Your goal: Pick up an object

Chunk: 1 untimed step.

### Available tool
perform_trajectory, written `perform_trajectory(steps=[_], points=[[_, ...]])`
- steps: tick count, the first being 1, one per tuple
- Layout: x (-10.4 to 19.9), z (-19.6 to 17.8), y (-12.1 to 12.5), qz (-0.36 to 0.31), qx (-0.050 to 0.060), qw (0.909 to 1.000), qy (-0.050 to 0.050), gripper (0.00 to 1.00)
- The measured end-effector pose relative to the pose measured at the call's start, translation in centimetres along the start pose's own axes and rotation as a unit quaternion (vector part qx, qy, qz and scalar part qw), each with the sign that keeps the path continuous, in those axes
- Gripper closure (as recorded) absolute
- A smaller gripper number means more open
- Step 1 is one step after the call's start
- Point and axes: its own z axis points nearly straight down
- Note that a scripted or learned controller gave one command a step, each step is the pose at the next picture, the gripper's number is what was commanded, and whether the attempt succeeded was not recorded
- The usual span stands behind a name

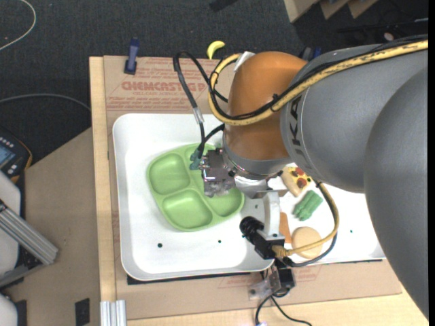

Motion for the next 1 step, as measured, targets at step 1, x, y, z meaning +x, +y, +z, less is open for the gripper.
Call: perform_trajectory(steps=[1], points=[[7.16, -9.53, -1.15, -0.006, -0.005, 1.0, 0.004, 1.0]])
